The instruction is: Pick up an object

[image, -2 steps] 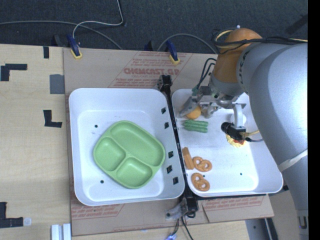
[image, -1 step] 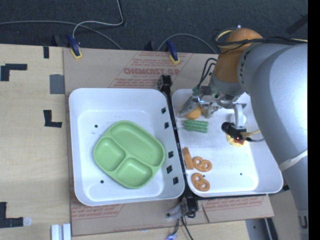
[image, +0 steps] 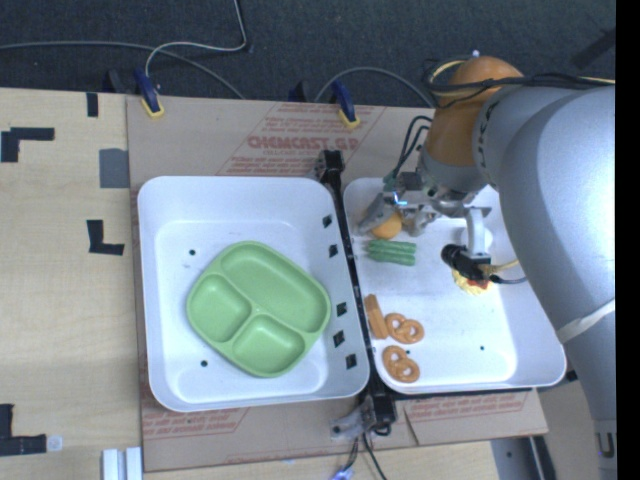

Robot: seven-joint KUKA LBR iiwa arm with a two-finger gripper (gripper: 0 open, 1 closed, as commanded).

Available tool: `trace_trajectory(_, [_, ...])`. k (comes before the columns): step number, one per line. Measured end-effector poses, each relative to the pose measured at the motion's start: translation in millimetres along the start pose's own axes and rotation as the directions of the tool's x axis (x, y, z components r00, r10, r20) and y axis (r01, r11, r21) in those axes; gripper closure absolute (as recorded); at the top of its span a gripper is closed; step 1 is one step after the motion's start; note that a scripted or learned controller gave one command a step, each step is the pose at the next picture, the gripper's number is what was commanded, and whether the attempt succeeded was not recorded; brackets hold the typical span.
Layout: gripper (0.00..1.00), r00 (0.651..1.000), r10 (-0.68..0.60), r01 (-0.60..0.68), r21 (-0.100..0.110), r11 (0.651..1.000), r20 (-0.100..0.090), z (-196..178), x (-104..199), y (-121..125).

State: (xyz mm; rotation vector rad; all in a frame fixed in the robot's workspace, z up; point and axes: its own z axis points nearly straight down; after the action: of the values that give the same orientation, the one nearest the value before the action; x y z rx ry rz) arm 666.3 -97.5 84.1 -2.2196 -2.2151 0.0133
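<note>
My gripper (image: pixel 392 220) reaches down into the back left corner of the right bin (image: pixel 520 358). It is open, with one grey finger (image: pixel 374 216) slanting to the left. A small orange piece (image: pixel 387 229) lies on the bin floor between the fingertips. Just in front of it lies a green bean-like piece (image: pixel 391 253). Three brown pretzels (image: pixel 397 330) lie near the bin's front left. A small yellow and red item (image: pixel 470 281) sits mid-bin under a black cable.
The left bin (image: pixel 165 268) holds a green divided plate (image: pixel 258 308). The divider (image: pixel 347 268) between the bins runs close to the gripper's left side. The grey arm (image: pixel 560 188) covers the right bin's right side. Cables run across the back of the bench.
</note>
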Motion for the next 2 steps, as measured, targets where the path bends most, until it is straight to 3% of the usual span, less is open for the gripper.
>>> trace_trajectory(2, [0.00, 1.000, -0.003, 0.003, 0.001, 1.000, -0.004, 0.0, -2.1, 0.2])
